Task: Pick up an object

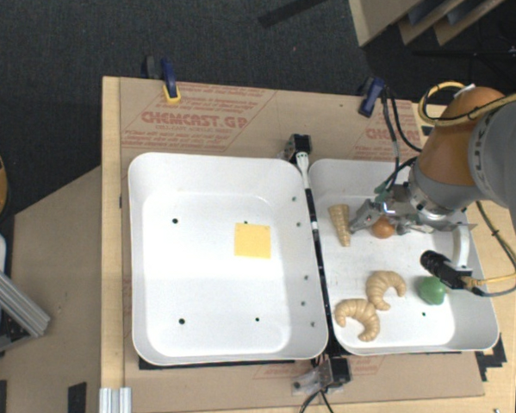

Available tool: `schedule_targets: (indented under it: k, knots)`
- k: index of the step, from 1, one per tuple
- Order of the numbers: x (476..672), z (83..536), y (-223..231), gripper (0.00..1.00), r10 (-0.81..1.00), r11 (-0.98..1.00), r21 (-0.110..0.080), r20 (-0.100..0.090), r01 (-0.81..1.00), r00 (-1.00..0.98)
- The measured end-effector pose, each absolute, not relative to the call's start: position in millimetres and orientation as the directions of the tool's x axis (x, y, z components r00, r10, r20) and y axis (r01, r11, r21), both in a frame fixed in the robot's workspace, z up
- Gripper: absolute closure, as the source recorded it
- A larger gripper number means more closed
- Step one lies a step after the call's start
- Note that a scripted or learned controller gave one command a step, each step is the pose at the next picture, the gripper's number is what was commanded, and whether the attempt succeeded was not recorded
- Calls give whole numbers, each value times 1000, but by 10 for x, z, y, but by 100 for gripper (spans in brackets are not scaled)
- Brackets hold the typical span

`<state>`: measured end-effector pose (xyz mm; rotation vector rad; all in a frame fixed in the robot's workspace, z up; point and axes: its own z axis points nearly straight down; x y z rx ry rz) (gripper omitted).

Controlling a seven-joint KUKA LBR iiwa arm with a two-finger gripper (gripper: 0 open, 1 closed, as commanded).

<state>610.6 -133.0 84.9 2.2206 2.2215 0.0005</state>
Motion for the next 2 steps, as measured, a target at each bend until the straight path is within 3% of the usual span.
schedule_targets:
  k: [1, 2]
  knots:
    - [6106, 849, -1330, 0, 1000, 0, 1, 0, 1000, 0]
    - [5109, 838, -1207, 0, 1000, -3, -10, 3, 1000, 3]
